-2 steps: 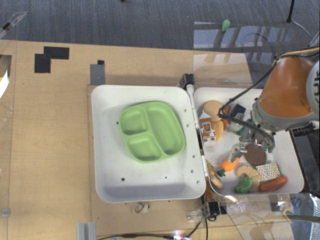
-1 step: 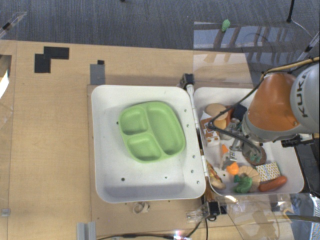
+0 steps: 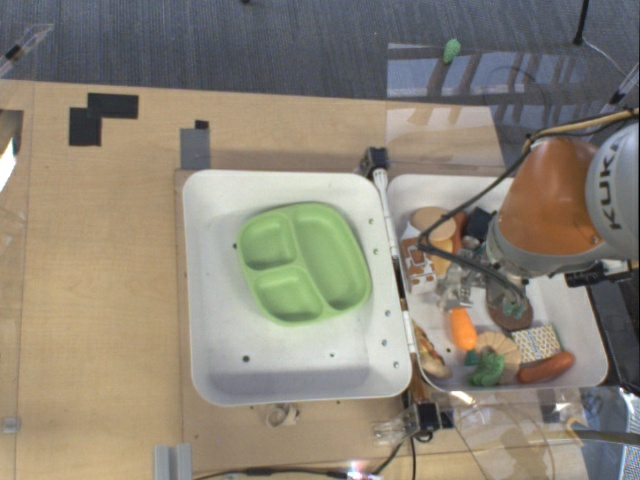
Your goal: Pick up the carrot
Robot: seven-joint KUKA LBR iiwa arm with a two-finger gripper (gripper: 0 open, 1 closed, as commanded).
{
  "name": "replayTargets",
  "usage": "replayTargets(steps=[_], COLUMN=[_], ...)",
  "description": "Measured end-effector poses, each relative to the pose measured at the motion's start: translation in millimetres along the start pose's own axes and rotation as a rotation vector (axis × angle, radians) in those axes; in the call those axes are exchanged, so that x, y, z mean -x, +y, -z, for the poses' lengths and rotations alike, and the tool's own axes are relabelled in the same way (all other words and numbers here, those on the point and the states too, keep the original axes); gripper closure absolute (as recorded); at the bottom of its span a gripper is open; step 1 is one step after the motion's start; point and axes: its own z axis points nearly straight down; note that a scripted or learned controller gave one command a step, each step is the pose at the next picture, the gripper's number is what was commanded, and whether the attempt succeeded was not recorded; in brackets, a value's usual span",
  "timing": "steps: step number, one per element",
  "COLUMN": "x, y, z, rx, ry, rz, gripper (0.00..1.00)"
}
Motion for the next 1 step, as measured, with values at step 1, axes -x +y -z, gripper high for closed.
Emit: replayTargets(steps=[1], x=[-26.2], y=[50.2], z=[84.8], rx=[-0.002], ry=[0.016], rz=[-0.344], gripper=[1.0])
